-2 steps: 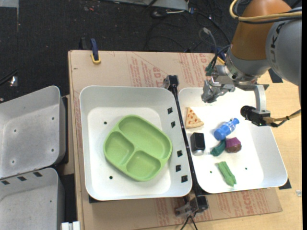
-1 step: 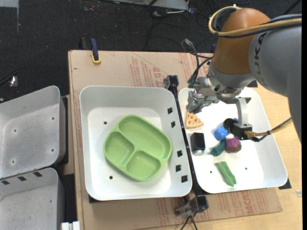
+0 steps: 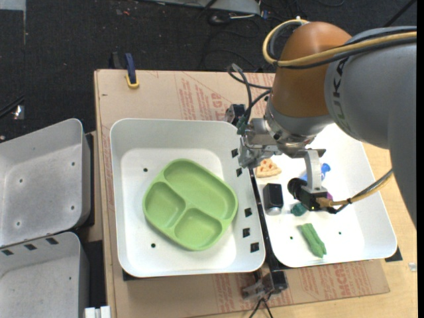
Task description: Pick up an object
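Observation:
My gripper (image 3: 251, 152) hangs low over the near-left part of the right bin (image 3: 371, 177), close to the wall between the two bins. Just to its right lies an orange, wedge-shaped piece (image 3: 267, 169). A black block (image 3: 273, 197) rests below that piece. A small teal thing (image 3: 299, 210) and a green stick-like object (image 3: 313, 239) lie further toward the front. A blue thing (image 3: 324, 171) peeks out beside the wrist. The arm's orange band and grey body hide the back of this bin.
The left bin (image 3: 132, 144) holds a light green divided plate (image 3: 191, 205). Both bins sit on a cardboard-covered bench (image 3: 172, 91). White trays (image 3: 40, 177) stand at the far left, off the bench.

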Controlling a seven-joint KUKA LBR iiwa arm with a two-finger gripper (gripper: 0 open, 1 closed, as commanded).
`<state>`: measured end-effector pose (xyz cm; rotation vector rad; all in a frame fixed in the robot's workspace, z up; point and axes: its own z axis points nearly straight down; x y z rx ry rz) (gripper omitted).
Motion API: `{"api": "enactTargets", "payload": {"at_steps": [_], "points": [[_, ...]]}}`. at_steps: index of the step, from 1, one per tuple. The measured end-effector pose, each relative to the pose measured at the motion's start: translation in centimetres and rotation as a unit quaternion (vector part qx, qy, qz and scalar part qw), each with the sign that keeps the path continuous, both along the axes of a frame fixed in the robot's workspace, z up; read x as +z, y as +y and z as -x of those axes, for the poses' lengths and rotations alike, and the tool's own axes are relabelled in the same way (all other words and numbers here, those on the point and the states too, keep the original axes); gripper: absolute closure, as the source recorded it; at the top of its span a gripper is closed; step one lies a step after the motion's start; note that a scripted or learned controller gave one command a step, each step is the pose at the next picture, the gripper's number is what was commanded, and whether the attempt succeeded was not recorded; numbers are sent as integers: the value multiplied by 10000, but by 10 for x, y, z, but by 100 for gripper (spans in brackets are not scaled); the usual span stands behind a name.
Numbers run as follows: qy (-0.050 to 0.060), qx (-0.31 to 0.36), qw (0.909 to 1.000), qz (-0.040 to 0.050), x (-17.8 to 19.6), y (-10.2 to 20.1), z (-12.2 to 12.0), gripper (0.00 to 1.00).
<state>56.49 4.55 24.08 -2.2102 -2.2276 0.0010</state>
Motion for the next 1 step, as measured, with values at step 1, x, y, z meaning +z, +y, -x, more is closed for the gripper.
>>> {"api": "enactTargets", "payload": {"at_steps": [1], "points": [[6, -4, 10000, 5, -13, 50, 26, 100]]}}
